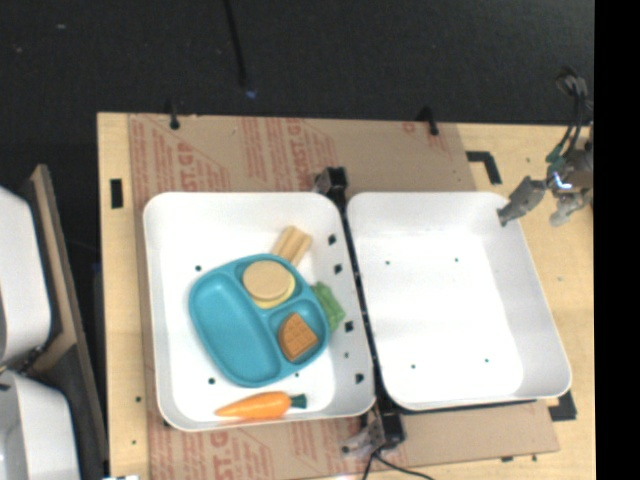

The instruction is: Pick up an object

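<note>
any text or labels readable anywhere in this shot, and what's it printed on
Nothing here can be quoted.
Red printing runs in lines along the brown cardboard sheet under the bins, above and left of the left bin: too small and blurred to read.
No words or numbers show on the blue tray, the carrot, the right bin or the gripper.

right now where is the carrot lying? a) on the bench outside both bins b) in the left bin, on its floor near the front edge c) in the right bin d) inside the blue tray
b: the carrot lies on the white floor of the left bin, just in front of the blue tray and outside its compartments.
</note>
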Tool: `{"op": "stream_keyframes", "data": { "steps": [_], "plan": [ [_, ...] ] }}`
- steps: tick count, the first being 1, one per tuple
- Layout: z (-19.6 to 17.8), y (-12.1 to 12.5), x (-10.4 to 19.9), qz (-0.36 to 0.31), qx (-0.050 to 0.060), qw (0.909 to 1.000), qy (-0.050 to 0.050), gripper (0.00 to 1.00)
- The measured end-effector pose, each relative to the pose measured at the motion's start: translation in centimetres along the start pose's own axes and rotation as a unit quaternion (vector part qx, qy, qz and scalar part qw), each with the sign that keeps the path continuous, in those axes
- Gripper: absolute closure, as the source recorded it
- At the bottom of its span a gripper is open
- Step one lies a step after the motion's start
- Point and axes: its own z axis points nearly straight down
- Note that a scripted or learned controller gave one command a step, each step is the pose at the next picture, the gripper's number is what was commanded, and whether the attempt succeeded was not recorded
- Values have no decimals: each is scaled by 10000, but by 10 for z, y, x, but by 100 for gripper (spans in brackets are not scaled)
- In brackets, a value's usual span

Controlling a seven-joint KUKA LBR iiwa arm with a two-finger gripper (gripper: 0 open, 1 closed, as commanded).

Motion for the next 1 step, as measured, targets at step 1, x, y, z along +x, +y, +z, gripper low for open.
{"op": "stream_keyframes", "data": {
  "steps": [1],
  "plan": [
    [0, 0, 0, 0, 1, 10000, 0, 0]
  ]
}}
